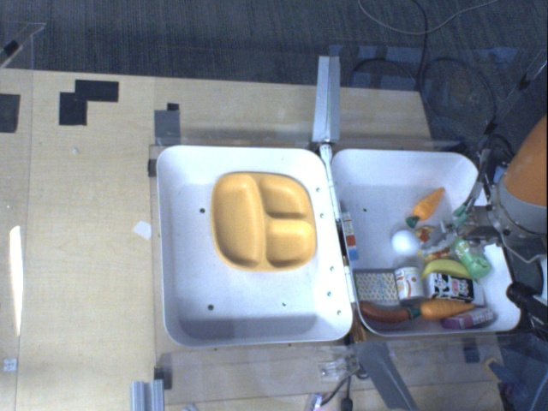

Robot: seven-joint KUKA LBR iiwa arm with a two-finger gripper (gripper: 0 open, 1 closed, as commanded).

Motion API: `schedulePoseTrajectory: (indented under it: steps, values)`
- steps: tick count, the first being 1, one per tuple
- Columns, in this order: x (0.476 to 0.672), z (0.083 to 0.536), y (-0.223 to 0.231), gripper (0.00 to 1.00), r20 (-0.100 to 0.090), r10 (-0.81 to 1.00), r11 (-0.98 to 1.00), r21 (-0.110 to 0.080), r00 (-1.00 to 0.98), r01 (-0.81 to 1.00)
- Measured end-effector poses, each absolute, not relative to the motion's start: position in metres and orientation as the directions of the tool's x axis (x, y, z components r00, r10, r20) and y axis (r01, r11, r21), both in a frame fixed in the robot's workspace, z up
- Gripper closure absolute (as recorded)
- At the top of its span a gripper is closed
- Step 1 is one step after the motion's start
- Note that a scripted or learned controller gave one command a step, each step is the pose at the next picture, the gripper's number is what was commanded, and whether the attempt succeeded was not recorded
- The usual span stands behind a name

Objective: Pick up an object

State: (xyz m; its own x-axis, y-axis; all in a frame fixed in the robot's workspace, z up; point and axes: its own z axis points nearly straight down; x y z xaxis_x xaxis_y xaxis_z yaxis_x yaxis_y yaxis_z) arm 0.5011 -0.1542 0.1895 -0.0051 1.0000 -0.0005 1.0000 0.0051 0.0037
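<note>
Pale wood counter [86, 255] carried two white bins; the left bin [184, 315] held a yellow divided tray [261, 221]. The end effector [458, 225] sat low in the right bin [377, 174], right among the toy clutter, a white ball [402, 241] just to its left and a banana [445, 268] just below. Whether it was parted or closed I couldn't tell; arm and clutter blurred it.

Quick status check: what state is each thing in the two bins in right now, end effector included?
yellow tray: lying flat in the left bin, compartments up.
orange carrot: lying loose, right bin.
white ball: resting, untouched.
banana: lying in the pile.
small can: on its side.
sausage: lying against the front wall.
end effector: low over the pile.
</note>
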Motion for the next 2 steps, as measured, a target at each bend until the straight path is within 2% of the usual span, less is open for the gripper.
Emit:
schedulePoseTrajectory:
  steps: [1, 2]
  values:
    - [0.5392, 0.1112, -0.1844, 0.00, 0.006, 0.985, 0.171, 0.012, -0.171, 0.985]
    - [0.5307, 0.1027, -0.1787, 0.00, -0.004, 0.970, 0.242, 0.036, -0.242, 0.970]
